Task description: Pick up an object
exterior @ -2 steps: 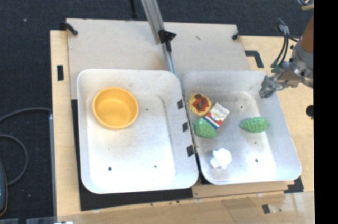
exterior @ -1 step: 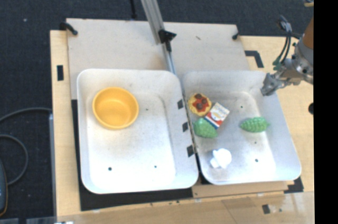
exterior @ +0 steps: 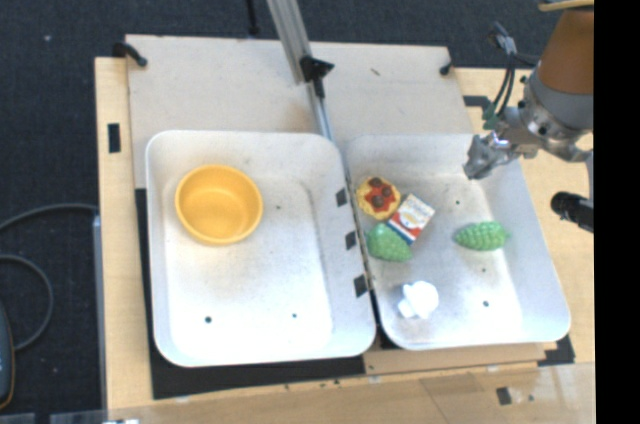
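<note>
End effector [exterior: 482,158] is hovering over the right bin's [exterior: 520,312] upper edge, carrying nothing; its opening cannot be told. Nearest target, a green bumpy toy [exterior: 481,236], is lying just below it. Approach is underway; next, it needs lowering and closing.

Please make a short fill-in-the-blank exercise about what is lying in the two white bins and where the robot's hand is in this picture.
1. The yellow bowl lies in the ____ bin.
2. The hand is above the ____ bin.
3. The bumpy object lying apart, closest below the hand, is ____ in colour.
4. The white object lies nearest the right bin's ____ edge.

Missing words: left; right; green; front (bottom)
</note>
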Robot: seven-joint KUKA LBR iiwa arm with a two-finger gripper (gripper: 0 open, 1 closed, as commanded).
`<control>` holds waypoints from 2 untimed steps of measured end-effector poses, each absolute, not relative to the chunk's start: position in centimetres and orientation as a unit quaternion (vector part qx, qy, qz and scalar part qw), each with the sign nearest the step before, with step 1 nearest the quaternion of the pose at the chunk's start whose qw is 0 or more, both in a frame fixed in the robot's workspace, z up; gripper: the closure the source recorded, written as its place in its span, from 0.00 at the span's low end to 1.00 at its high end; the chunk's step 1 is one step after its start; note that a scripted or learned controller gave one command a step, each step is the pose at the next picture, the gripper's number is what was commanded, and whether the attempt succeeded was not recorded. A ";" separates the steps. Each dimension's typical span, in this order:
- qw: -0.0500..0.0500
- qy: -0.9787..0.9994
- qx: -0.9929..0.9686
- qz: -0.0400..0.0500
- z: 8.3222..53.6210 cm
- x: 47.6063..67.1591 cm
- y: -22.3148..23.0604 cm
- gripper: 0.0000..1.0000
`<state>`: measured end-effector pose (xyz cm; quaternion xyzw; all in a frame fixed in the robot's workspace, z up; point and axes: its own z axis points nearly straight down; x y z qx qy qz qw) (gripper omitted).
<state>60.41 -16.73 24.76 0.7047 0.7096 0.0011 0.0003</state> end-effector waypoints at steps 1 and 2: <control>0.001 0.710 0.704 0.001 25.7 61.7 -11.3 1.00; 0.001 0.710 0.704 0.001 26.5 63.2 -6.2 1.00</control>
